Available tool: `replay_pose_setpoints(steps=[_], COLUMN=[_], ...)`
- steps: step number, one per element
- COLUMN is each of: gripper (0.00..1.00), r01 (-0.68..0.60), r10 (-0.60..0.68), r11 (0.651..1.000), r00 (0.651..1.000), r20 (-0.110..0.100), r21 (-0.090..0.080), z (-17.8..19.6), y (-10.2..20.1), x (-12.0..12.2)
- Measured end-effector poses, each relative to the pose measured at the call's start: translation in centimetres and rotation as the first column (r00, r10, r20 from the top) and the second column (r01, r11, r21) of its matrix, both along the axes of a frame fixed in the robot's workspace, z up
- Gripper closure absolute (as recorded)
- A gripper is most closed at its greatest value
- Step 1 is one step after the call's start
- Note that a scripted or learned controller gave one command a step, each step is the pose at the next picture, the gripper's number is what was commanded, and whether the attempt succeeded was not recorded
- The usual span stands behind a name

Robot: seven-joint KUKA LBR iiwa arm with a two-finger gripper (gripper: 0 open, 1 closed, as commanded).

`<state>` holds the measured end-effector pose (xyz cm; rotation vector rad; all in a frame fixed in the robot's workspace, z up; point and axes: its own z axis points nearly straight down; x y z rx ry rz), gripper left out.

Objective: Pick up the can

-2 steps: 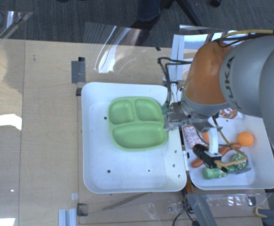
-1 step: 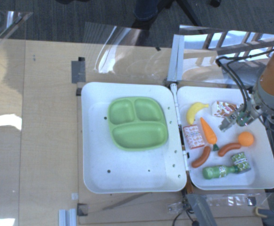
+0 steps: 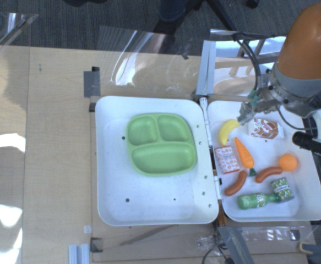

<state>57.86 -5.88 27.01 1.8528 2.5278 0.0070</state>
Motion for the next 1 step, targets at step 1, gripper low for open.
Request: replay_pose_setpoints(steps=[1], gripper=[1.00], r01=[0.475], r10=[-0.475], r11=[0.880], r00=[0.880], r20=[-0.006], r21=[0.001], z=[-7.29], y=[-13.01], x=[-3.10])
